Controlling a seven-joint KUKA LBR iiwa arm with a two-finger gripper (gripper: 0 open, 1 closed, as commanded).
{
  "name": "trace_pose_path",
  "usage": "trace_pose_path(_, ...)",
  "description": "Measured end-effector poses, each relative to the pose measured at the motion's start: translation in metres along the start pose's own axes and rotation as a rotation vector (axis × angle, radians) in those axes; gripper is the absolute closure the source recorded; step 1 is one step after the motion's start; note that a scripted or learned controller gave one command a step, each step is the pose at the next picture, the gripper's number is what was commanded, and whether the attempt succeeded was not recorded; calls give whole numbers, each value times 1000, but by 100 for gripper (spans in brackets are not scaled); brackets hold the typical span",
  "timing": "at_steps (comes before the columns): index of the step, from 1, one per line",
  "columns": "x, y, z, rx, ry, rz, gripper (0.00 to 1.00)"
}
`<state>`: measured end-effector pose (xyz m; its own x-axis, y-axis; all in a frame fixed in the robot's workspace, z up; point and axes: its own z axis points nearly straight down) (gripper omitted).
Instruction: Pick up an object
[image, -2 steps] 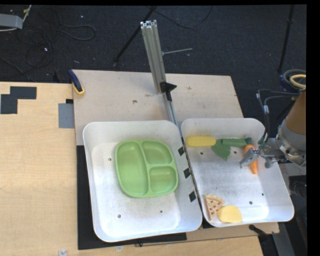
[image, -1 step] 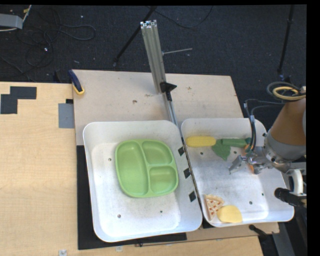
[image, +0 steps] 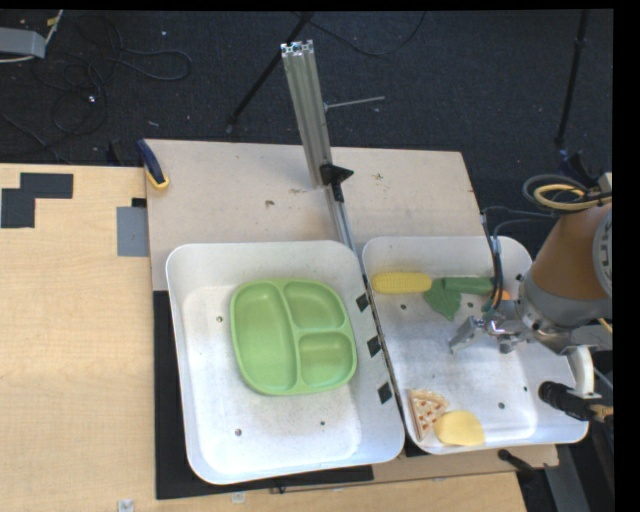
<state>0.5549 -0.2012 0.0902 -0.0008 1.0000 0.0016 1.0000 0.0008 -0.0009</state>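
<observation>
— Between the metal fingers (image: 462, 338) of the two-finger gripper (image: 483, 338): bare white floor, nothing gripped. Spread apart, tips low over the middle of the right-hand shallow white bin (image: 430, 241).

— And closest to those tips?

— Just up and left, one dark green, flat, irregular plastic piece (image: 460, 290). Near the gripper, apart from it as far as can be judged.

— Anything beside that piece?

— One long yellow rounded toy (image: 400, 283), lying flat at the green piece's left end, close to the bin's upper left corner. Touching or not, hard to say.

— Further out in the same bin?

— Down at the lower left corner, one pale wedge with a red criss-cross pattern (image: 427, 408), and one smooth yellow rounded lump (image: 460, 428) pressed against its right side. Four loose things in total there, all well clear of the grip.

— And across the divide?

— Three small black clips (image: 372, 345) along the seam. Beyond, in the left-hand shallow white bin (image: 200, 400), one light green plastic plate (image: 293, 335) with three compartments, lying flat near the centre.

— Behind the bins?

— One slanted aluminium post (image: 312, 110) rising from a pale board (image: 240, 190), and one small blue-and-yellow tool (image: 152, 165) at that board's far left corner.

— Behind the gripper itself?

— Grey arm with an orange band (image: 570, 255), at the right.
</observation>
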Motion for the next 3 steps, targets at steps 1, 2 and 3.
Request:
trace_pose_path(1, 0, 2, -12, -6, 1, 1, 100)
trace_pose_path(2, 2, -7, -62, -3, -2, 0, 100)
trace_pose_path(3, 4, -1, -124, -5, -3, -1, 100)
